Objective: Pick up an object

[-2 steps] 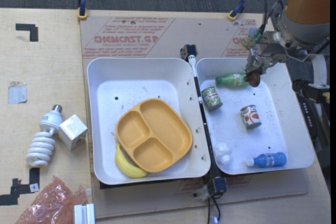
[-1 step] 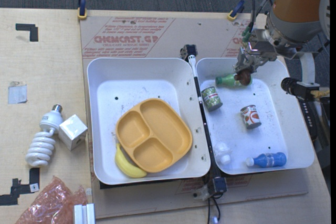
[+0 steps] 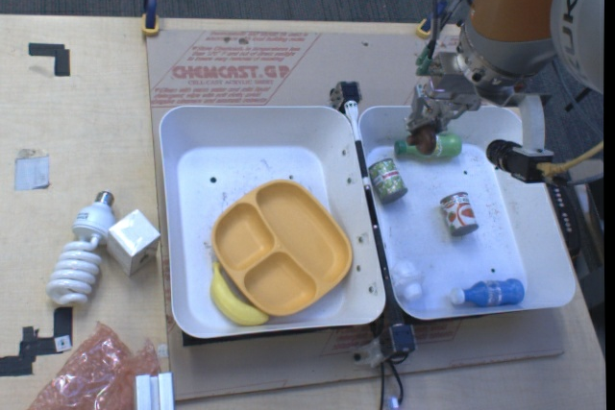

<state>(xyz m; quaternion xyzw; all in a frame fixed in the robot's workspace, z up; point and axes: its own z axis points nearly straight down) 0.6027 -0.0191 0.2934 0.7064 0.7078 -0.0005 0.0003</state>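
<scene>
In the right bin (image 3: pixel 538 245), a green bottle with a brown cap (image 3: pixel 440 147) lies on its side near the far wall. My gripper (image 3: pixel 426 124) hangs right over the bottle's cap end, at or just above it. A green patterned can (image 3: pixel 387 180) lies to the front left of the bottle. A red and white can (image 3: pixel 459 213) rests mid-bin. A blue bottle (image 3: pixel 490 293) lies along the near wall. The wrist hides the contact between gripper and bottle.
The left bin (image 3: pixel 183 206) holds a yellow divided plate (image 3: pixel 281 248) lying partly over a banana (image 3: pixel 233 301). On the bench to the left lie a spiral light bulb (image 3: pixel 77 254), a white cube (image 3: pixel 133 240) and a red mesh bag (image 3: pixel 96 370). A small clear item (image 3: pixel 407 281) sits at the right bin's near left.
</scene>
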